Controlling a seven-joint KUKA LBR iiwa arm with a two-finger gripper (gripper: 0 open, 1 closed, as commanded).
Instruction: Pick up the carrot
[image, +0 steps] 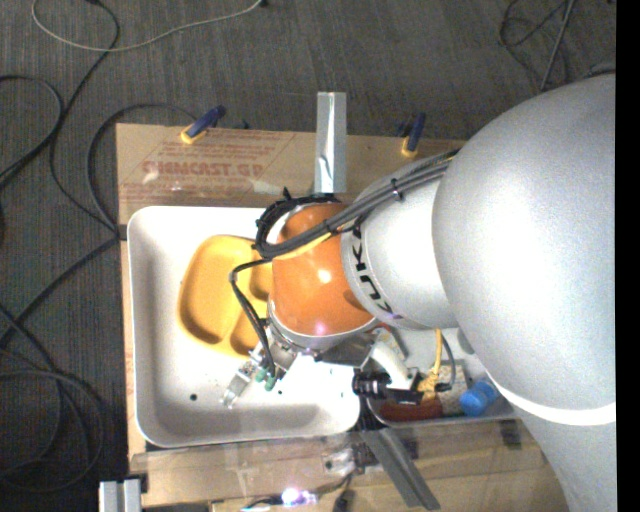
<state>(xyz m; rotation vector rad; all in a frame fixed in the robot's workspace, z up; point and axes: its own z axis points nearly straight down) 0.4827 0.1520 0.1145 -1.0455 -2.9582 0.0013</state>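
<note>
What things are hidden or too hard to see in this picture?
- Carrot: I cannot pick it out in the camera view; the arm covers much of both bins.
- Right bin: mostly under the arm; a blue thing peeks out.
- Tool: too small and blurred to judge.
- Left bin: its right part is covered.

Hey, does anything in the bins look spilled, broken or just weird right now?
Nothing looks spilled or broken. The left bin shows an orange glow, apparently the arm's orange band reflecting. The right bin holds jumbled items, including a blue piece. The claw hangs over the left bin.
</note>
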